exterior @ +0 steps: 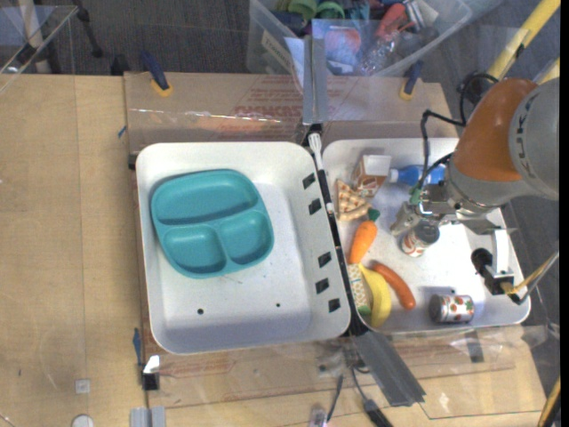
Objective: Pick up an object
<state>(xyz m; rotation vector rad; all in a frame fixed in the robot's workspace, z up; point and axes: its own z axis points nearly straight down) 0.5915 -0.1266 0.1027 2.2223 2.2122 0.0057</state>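
My gripper hangs low in the right bin, reaching in from the right. It sits right over a small red-and-white object, which it partly hides. I see nothing clearly held. To its left lies an orange carrot. Nearer the front edge are a red sausage, a yellow banana and a small patterned can. Behind the gripper are a pizza slice, a white box and a blue object.
The left bin holds a teal divided plate. A raised divider with black clips separates the two bins. A clear tub of toys stands behind the bench.
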